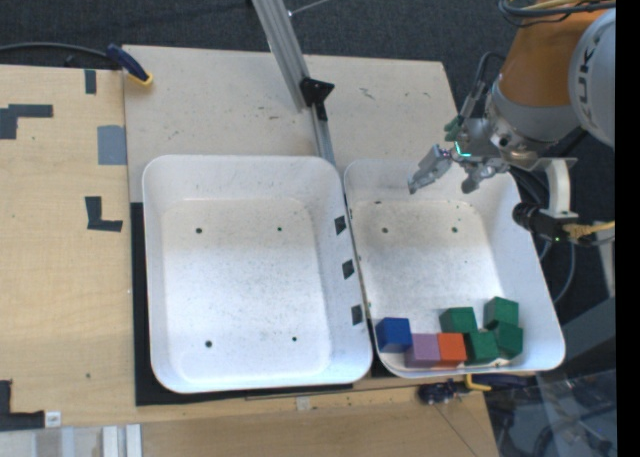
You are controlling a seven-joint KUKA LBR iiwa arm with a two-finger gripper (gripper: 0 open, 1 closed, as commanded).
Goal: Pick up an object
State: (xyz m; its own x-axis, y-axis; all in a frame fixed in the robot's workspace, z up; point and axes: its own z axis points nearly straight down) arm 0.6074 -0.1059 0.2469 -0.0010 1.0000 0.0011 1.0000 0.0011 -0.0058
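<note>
Camera view: the gripper (448,173) hangs with fingers spread and nothing between them over the right bin (520,245) at its 12 o'clock edge. The blocks cluster at the bin's 6 o'clock: blue block (393,333), purple block (426,348), orange block (452,347), green blocks (487,327).

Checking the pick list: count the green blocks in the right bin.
3, maybe more hidden: one behind the orange block, one rightmost, one in front, all clustered at the right bin's near edge.

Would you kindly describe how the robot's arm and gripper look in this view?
The arm is grey with a broad orange band above the wrist, and black cables loop over its top. The gripper is small and metallic grey, with two slim fingers and a teal light on its body.
</note>
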